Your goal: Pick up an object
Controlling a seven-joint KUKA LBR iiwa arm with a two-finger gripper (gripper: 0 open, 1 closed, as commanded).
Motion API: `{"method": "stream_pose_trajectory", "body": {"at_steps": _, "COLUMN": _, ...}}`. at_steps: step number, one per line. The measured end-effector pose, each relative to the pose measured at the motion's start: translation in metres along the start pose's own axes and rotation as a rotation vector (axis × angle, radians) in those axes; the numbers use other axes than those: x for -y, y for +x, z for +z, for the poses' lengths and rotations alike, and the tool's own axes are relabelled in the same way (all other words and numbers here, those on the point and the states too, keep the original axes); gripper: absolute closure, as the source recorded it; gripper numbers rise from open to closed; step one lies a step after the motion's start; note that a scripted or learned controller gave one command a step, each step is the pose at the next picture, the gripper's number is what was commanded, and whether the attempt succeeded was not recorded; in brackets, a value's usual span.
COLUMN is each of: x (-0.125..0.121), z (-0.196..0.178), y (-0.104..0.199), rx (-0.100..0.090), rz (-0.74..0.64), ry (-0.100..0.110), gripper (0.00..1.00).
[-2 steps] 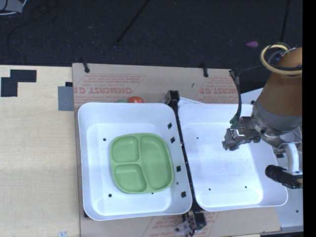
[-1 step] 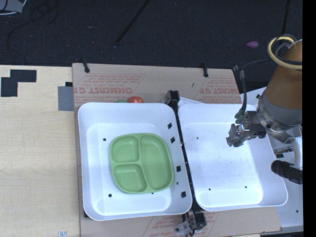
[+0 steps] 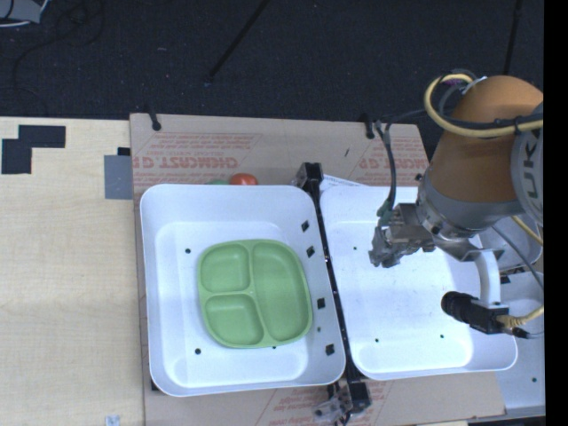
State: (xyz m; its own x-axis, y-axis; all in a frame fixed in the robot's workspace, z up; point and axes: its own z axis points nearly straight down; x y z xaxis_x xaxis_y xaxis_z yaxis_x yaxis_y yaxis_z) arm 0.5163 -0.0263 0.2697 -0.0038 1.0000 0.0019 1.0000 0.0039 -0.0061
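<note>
So nearest the camera, the green divided plate (image 3: pixel 255 292) sits flat in the left bin (image 3: pixel 169 229). A bit farther, the gripper (image 3: pixel 388 254) hangs over the right bin (image 3: pixel 417 362), near its far left part; can't tell its grip state from here. Past the left bin's far rim, a small red object (image 3: pixel 243 180) peeks out on the cardboard (image 3: pixel 266 149).

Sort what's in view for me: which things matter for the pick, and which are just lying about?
For the job:
gripper, over the right bin
green divided plate, lying in the left bin

Lying about:
small red object behind the left bin
cardboard sheet under both bins
</note>
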Motion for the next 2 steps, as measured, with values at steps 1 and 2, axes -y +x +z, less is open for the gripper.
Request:
{"method": "stream_pose_trajectory", "body": {"at_steps": 1, "x": -0.011, "z": 0.005, "y": 0.047, "rx": 0.002, "rz": 0.001, "ry": -0.003, "gripper": 1.00}}
{"method": "stream_pose_trajectory", "body": {"at_steps": 2, "x": -0.013, "z": 0.023, "y": 0.091, "rx": 0.002, "rz": 0.001, "ry": 0.000, "gripper": 1.00}}
